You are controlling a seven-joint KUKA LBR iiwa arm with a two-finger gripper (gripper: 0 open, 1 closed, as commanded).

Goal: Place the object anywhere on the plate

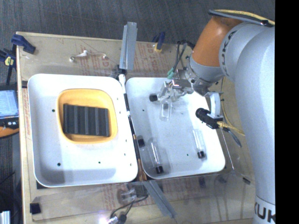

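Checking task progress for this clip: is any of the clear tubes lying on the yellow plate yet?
No. The yellow plate in the left bin carries only a dark ridged block, and the clear tubes lie in the right bin.

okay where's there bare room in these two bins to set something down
Left bin: white floor around the yellow plate, widest along the near edge; the plate carries a dark ribbed block. Right bin: bare middle between two clear tubes. Crowded at its far end under the gripper.
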